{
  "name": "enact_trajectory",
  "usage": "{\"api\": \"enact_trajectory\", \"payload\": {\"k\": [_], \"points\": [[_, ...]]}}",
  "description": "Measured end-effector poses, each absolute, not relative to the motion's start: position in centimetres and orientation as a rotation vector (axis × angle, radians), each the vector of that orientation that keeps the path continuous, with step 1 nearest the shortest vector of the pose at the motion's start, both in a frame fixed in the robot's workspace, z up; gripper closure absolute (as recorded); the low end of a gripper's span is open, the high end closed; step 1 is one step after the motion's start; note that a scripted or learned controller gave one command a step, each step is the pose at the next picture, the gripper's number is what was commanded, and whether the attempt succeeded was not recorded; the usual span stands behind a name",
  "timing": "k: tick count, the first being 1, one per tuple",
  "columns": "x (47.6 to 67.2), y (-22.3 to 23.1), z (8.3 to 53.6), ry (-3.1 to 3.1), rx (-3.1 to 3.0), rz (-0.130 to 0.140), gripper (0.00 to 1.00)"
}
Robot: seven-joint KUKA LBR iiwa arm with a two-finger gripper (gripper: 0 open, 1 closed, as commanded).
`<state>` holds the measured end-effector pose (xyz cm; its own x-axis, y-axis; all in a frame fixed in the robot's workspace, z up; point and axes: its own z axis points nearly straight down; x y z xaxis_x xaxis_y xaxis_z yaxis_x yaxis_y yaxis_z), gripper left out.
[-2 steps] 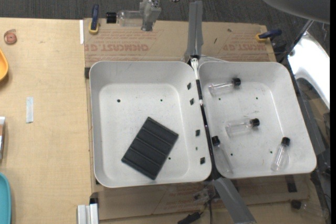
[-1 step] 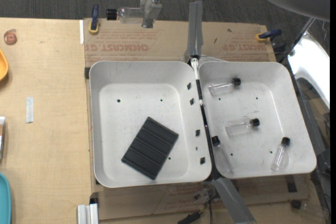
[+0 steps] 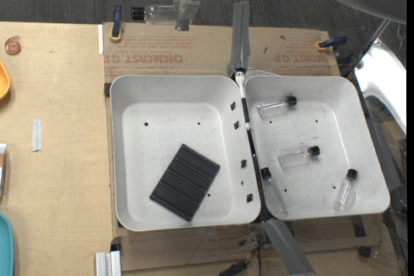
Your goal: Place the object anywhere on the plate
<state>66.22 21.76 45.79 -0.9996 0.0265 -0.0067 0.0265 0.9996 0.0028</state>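
Observation:
A black ribbed plate [image 3: 185, 181] lies flat in the left bin [image 3: 129, 139], toward its front. High at the top of the view my gripper [image 3: 183, 17] hangs beyond the left bin's far edge. It is shut on one end of a clear vial [image 3: 156, 13]. The vial sticks out level to the left, ending in its black cap [image 3: 137, 12]. Vial and gripper are far from the plate, up and back from it.
The right bin [image 3: 362, 139] holds three more clear vials with black caps [image 3: 277, 106] [image 3: 299, 156] [image 3: 345, 190]. A grey post [image 3: 240, 35] rises between the bins at the back. Clamps [image 3: 116, 26] [image 3: 330, 43] pin the cardboard behind the bins.

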Motion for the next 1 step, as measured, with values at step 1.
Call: {"api": "enact_trajectory", "payload": {"k": [1], "points": [[66.33,21.79,46.64,3.132,0.042,0.005,1.0]]}}
